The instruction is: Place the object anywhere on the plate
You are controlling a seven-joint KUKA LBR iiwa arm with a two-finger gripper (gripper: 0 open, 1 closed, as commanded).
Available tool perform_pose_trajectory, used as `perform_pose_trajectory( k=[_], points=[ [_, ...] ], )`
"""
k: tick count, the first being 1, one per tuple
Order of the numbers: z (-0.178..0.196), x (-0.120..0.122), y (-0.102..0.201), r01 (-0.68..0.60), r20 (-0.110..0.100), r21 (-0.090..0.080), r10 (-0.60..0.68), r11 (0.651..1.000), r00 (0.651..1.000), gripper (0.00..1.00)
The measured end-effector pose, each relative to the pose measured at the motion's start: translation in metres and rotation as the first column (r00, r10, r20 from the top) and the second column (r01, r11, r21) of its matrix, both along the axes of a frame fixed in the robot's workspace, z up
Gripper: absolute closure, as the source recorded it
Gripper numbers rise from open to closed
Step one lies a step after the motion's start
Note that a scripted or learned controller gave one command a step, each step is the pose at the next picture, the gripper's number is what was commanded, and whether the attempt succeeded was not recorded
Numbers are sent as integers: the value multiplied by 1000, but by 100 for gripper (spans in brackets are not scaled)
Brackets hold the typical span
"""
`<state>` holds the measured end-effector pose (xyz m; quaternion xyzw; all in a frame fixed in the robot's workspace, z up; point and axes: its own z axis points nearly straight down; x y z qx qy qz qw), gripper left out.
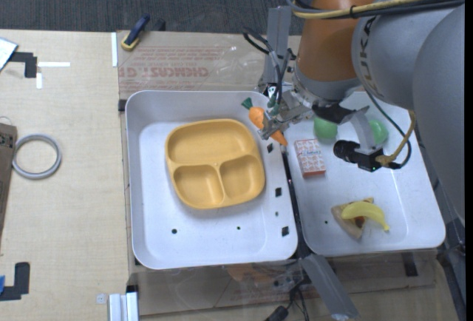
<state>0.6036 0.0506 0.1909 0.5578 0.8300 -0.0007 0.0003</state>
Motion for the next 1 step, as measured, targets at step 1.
perform_pose_trajectory(
  k=[1],
  points=[
    [0,0,0,1,0,0,-1,1000,1000,0]
  ],
)
